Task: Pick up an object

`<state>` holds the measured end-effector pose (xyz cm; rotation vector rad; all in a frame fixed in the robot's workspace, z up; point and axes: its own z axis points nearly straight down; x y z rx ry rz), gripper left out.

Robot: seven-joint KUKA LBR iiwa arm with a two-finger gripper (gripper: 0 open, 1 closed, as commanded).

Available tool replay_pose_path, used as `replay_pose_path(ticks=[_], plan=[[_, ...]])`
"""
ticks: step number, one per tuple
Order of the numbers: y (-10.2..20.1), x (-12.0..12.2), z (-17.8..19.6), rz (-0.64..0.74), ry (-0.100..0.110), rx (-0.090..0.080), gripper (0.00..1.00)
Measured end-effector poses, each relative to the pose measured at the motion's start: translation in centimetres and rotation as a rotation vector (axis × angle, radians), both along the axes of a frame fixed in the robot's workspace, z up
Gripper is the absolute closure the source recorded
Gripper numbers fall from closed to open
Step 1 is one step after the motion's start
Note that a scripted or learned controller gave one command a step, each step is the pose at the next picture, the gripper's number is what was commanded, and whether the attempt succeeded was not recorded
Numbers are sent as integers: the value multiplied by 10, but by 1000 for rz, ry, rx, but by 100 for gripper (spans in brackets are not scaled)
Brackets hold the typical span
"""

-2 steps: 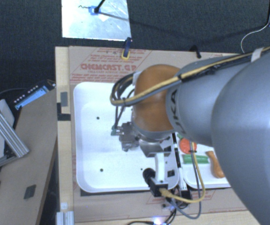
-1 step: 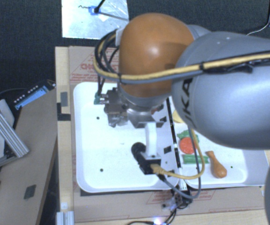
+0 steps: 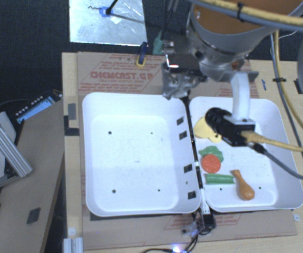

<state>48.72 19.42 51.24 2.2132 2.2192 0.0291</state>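
The grey KUKA arm with its orange upper casing (image 3: 230,30) reaches in from two o'clock and bends down over the far side of the bench. Nothing is carried, so the task looks to be at its approach step, with the pick not yet made.

The two-finger gripper (image 3: 175,88) hangs at about one o'clock from the middle of the view, above the far end of the seam between the two bins. From here I cannot tell whether it is open or closed.

The left shallow white plastic bin (image 3: 130,157) offers nothing to take. Every candidate lies in the right shallow white plastic bin (image 3: 277,141), toward five o'clock from the gripper:

- A flat yellow piece (image 3: 203,130) lies at ten o'clock in that bin, partly hidden by the robot's own hardware.
- A tan-orange drumstick-shaped toy (image 3: 242,185) lies at six o'clock, apart from the rest.
- A short green stick (image 3: 219,179) lies at seven o'clock.
- A red-orange round disc (image 3: 211,164) lies at eight o'clock.
- A small green leafy piece (image 3: 213,153) touches the disc's far edge.

The next move likely calls for swinging toward five o'clock, centring over one item and descending. The drumstick toy seems the easiest target.
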Motion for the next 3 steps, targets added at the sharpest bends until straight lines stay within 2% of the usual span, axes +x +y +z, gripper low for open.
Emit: replay_pose_path(ticks=[1,2,3], plan=[[29,-1,14,4,14,-5,100],[15,82,22,-4,14,-8,100],[42,-5,23,7,20,-6,100]])
